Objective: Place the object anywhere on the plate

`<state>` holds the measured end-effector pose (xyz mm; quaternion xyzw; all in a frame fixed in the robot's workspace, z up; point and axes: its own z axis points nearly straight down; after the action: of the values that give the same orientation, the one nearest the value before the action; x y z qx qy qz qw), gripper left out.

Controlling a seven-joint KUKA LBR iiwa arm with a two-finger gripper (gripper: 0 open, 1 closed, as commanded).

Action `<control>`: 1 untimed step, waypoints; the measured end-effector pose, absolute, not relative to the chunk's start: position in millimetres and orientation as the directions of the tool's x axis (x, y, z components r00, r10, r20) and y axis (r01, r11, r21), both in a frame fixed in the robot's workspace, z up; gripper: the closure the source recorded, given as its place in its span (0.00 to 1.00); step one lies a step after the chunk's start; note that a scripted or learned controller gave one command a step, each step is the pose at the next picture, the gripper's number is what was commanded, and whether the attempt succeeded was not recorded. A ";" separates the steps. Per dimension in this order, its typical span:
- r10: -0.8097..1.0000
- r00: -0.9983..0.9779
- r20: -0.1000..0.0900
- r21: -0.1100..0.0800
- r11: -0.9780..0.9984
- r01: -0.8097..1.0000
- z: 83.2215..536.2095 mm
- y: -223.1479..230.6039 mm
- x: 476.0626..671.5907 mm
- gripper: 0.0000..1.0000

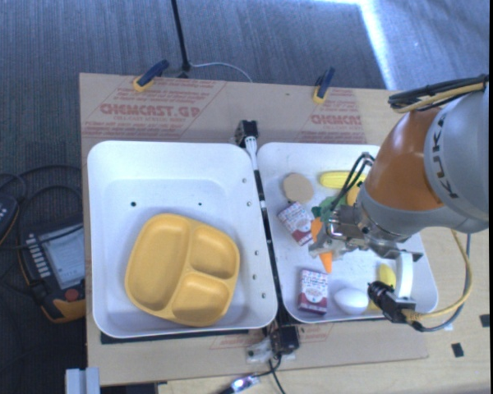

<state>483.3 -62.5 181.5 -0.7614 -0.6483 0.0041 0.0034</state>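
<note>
Camera view: gripper (335, 226) low in right bin (273, 220), w/ carrot (321, 245) by it at 6 o'clock, prob. to grab it; can't tell its state. Yellow plate (183, 268) waits at 9 o'clock.

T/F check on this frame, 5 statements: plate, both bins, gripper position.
1. The yellow plate lies in the left bin. True.
2. The plate has one undivided well. False: it has three compartments.
3. The gripper is over the right bin. True.
4. A carrot sits on the plate. False: the carrot is in the right bin, by the gripper.
5. The white egg lies beside a red carton. True.
</note>
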 end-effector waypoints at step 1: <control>0.829 0.559 -0.009 -0.005 -0.559 0.829 267.1 -51.9 499.1 1.00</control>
<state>499.1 -51.9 267.1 -0.8828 -0.4698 0.0051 0.0002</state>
